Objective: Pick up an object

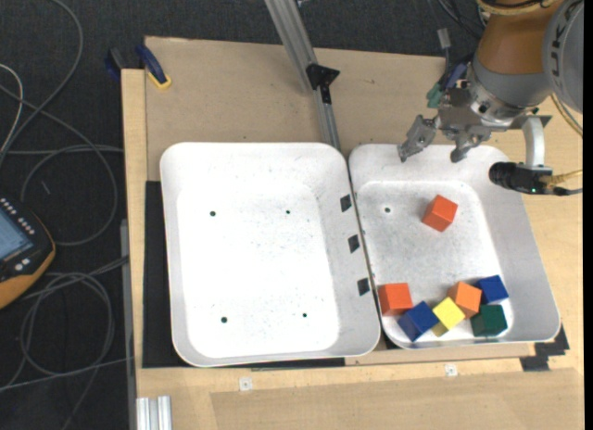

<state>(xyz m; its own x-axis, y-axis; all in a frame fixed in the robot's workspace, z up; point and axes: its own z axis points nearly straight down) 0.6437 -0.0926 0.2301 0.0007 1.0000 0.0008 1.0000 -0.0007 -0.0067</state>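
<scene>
My gripper (434, 146) hangs above the far edge of the right bin (519, 233), open, with nothing between its fingers (410, 145). An orange cube (440, 212) lies alone in the bin's middle, just in front of the gripper and below it. Along the bin's near edge sits a cluster of cubes: an orange one (396, 297), a blue one (418, 319), a yellow one (448, 312), another orange one (468, 297), a blue one (491, 287) and a dark green one (488, 320).
The left bin (250, 252) lies beside the right one, with small black clips (352, 243) along the shared rim. A metal pole (296, 34) rises at a slant from behind the bins. Cables and a handheld device (18, 247) lie off the bench to the left.
</scene>
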